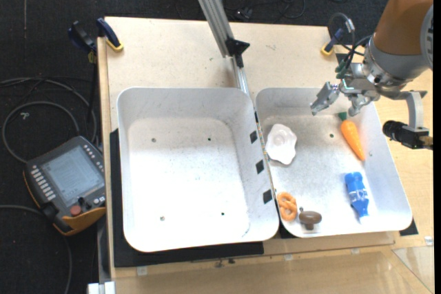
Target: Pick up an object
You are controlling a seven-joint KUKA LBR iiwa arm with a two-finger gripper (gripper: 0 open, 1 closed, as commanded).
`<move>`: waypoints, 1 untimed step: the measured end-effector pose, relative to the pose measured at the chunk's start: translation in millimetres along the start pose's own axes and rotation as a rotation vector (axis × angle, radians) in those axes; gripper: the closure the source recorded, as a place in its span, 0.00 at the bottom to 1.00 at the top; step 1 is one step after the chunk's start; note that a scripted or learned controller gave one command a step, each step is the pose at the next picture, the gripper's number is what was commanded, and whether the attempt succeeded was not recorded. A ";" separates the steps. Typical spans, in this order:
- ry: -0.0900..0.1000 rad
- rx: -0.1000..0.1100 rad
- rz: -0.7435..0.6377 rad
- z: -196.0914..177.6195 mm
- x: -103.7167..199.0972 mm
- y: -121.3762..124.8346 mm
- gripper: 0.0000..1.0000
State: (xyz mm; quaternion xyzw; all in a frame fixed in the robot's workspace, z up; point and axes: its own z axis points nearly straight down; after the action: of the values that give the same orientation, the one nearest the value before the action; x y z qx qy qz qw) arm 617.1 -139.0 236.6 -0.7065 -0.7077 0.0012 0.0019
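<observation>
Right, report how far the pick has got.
Done: the gripper is over the right bin, its open fingers above the floor with nothing between them. In hand: it hovers beside the carrot, apart from it. Left: the grasp and lift. The white lump, blue item, pretzel and brown piece lie on the bin floor.

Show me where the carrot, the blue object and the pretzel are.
carrot (353, 139), camera view, middle of its orange body.
blue object (356, 194), camera view, its centre.
pretzel (287, 205), camera view, its middle.
</observation>
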 end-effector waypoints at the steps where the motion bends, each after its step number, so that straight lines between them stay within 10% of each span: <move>1: -0.001 -0.003 -0.001 -2.0 0.0 0.4 0.00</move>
State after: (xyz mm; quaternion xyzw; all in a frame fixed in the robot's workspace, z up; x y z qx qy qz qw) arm 617.5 -139.0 238.5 -0.7063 -0.7079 0.0004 0.0006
